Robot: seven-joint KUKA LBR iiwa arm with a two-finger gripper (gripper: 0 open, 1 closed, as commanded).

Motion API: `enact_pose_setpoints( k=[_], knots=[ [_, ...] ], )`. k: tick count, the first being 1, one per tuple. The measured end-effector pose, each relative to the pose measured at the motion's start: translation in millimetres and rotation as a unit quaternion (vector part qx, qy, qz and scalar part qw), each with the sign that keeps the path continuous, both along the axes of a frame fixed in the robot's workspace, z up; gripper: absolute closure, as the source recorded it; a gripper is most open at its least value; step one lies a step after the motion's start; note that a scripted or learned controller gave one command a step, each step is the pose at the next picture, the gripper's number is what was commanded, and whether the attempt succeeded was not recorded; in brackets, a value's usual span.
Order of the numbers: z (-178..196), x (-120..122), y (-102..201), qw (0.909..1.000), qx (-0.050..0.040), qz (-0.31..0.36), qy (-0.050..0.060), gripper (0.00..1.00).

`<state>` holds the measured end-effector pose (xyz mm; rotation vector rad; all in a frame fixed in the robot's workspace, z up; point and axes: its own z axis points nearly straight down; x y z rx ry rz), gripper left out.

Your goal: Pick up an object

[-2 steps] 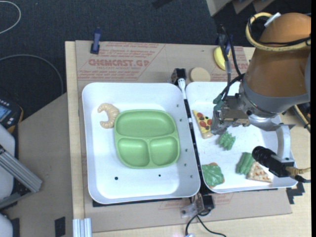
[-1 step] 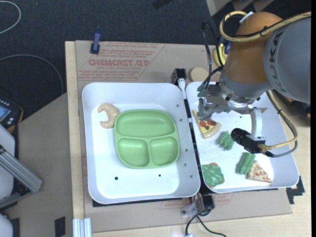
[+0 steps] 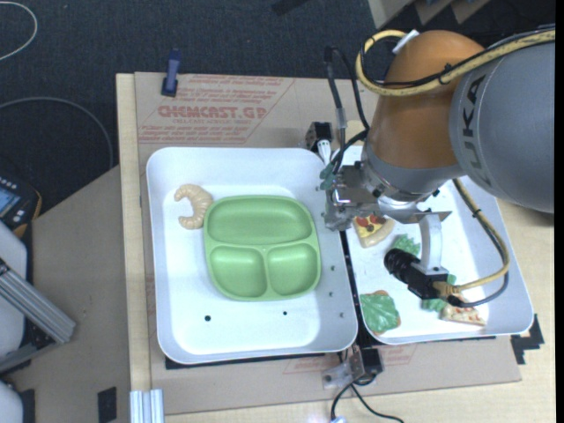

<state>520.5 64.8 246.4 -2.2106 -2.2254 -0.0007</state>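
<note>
My gripper (image 3: 342, 208) hangs low over the left edge of the right bin (image 3: 504, 282), by the wall between the two bins. Just right of it lies a small pizza slice (image 3: 372, 227), partly under the wrist. A green leafy piece (image 3: 381, 310) rests at the bin's front left. A smaller green piece (image 3: 408, 244) lies mid-bin. A second pizza slice (image 3: 463, 315) sits near the front right, beside another green scrap (image 3: 434, 304). The grey arm with its orange band (image 3: 423, 77) hides the back of this bin.
The left bin (image 3: 167, 236) holds a green divided plate (image 3: 262, 245) and a tan croissant (image 3: 193, 204) at its upper left. A black cable fitting (image 3: 411, 271) and yellow hose hang from the wrist over the right bin. Cardboard lies behind the bins.
</note>
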Motion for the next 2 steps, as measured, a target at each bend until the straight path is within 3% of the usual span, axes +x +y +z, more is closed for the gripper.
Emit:
enact_pose_setpoints(
  k=[1,2],
  knots=[
    [7,-44,58,1.0,-0.0004,0.0,0.001,1.0],
    [198,-40,117,0.9999,0.0028,0.0,-0.011,1.0]
  ],
)
